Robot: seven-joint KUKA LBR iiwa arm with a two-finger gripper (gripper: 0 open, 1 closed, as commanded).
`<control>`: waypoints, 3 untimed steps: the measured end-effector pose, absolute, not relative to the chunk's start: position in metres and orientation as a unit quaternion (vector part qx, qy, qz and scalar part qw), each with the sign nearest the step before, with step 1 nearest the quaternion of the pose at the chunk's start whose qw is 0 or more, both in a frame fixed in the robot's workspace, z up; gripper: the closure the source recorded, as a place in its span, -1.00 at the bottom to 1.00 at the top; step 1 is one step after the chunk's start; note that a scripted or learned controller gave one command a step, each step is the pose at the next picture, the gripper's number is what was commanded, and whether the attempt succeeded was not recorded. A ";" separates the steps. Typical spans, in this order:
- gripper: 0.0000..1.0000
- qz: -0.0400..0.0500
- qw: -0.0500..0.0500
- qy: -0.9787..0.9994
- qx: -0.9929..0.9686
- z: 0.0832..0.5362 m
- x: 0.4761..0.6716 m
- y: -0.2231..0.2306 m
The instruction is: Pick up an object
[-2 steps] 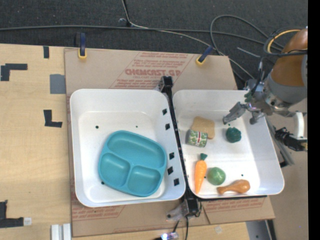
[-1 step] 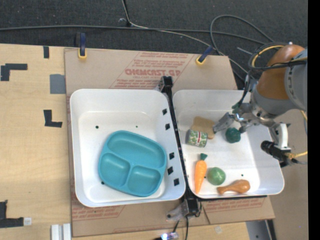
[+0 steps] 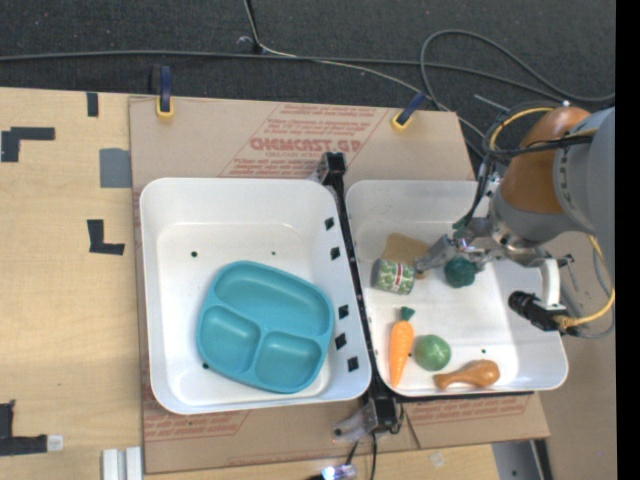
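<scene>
Camera view: tool (image 3: 462,251) sits low in the right bin (image 3: 520,373), directly over a dark teal ball (image 3: 460,272), touching or nearly so. Whether it is apart or together, cannot tell. Ball lies just right of the green can (image 3: 394,275), which lies on its side. Carrot (image 3: 400,346), green ball (image 3: 433,352) and tan gourd (image 3: 468,374) are nearer the camera than the can. Likely target: teal ball, straight beneath the tool.

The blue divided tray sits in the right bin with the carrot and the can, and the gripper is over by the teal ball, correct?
Not quite: the camera view shows the blue divided tray in the left bin. The carrot and can lie in the right bin, gripper by the teal ball.
</scene>
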State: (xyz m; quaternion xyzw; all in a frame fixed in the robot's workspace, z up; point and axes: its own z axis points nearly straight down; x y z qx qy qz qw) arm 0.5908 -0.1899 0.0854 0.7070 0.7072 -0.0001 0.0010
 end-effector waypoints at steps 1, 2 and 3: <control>1.00 0.003 0.002 0.708 0.706 0.099 0.593 -0.188; 1.00 0.001 0.002 0.707 0.707 0.158 0.586 -0.189; 1.00 0.001 0.002 0.707 0.707 0.216 0.588 -0.199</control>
